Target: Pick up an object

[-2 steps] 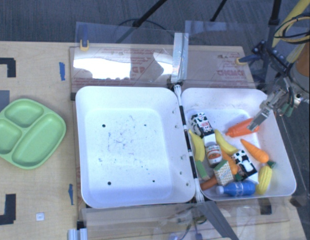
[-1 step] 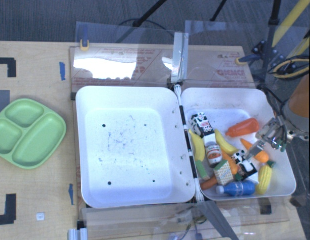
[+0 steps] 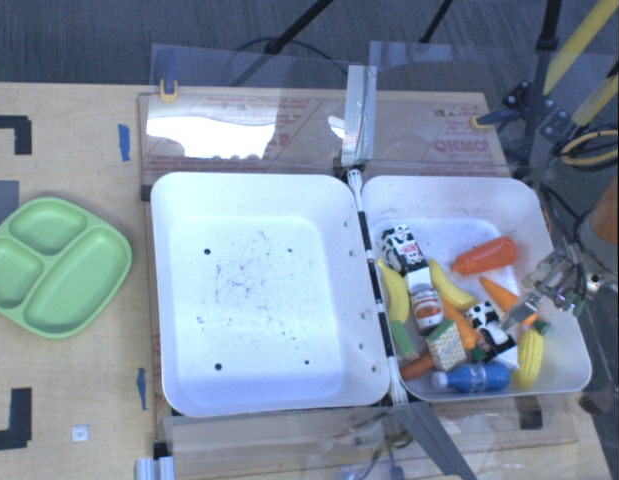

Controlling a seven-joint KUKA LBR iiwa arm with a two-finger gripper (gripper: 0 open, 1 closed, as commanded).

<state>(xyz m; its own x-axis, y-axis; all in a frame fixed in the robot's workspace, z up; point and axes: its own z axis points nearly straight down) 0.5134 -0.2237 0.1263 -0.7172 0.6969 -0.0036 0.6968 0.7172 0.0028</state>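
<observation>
Fingers of my gripper (image 3: pixel 557 290), state indeterminable, hover at three o'clock in the right bin (image 3: pixel 469 196), apparently positioned to approach the orange carrot (image 3: pixel 501 294) beside them.

Two white bins: left bin (image 3: pixel 254 288), right bin (image 3: pixel 459 203). One green divided plate (image 3: pixel 54 265) at the bench's left edge. In the right bin: two bananas (image 3: pixel 393 298) (image 3: pixel 451 288), one corn cob (image 3: pixel 530 356), one blue bottle (image 3: pixel 476 378), one orange bottle (image 3: pixel 484 255), one cow figure (image 3: pixel 399 245).
</observation>
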